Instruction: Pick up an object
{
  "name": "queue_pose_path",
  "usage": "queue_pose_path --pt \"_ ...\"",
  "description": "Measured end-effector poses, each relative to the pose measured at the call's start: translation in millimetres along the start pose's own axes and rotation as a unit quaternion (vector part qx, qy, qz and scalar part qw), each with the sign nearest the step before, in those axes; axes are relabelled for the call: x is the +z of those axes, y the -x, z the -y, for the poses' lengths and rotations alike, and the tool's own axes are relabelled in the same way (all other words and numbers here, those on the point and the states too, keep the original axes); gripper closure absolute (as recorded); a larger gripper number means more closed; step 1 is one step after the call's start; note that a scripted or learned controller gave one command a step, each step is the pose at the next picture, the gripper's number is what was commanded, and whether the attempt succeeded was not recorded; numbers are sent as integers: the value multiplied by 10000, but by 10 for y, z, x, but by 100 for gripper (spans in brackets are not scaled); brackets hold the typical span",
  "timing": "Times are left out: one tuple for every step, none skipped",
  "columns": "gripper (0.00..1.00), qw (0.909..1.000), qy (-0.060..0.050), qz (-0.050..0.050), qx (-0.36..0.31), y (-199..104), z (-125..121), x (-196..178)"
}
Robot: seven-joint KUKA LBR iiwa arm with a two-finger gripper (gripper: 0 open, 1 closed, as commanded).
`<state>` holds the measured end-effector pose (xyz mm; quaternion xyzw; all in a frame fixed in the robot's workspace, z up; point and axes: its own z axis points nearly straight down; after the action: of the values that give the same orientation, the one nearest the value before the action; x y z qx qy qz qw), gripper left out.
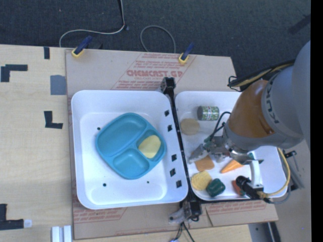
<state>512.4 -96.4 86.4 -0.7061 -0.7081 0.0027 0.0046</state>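
Tan and flat, the toast-like slice [204, 164] in the right bin [272, 185] is the piece lying closest to the gripper [206, 150], and the pick, as I judge it, turns on how those two stand to each other. The gripper comes in from the right, below the orange band of the arm [252, 116], and its metal fingers [198, 154] point toward the divider between the bins, their tips hanging just above and slightly to the left of the slice's upper edge. From this slanted view I cannot tell how far apart the fingers are, nor whether they touch the slice; nothing can be seen clamped between them. The slice sits just below the tips in the picture, so a short shift toward the near wall of the bin and a drop would put it under them; its long side seems to run roughly left to right, though its outline is small and partly shaded. Other candidates lie round about: an orange carrot-like wedge [231, 166] just right of the slice, a yellow cracker-like piece [201, 180] and a dark green lump [216, 187] nearer the front wall, a pale round disc [190, 126] farther up beside the divider, and a small can [208, 113] on its side near the far wall. Well apart, in the left bin [81, 135], a blue divided plate [121, 145] carries a yellow piece [150, 145].
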Motion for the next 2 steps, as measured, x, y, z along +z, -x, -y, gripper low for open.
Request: queue_pose_path --pt "100 10000 35 4 12 24 -24 -166" --pt "0 10000 28 3 15 24 -20 -158"
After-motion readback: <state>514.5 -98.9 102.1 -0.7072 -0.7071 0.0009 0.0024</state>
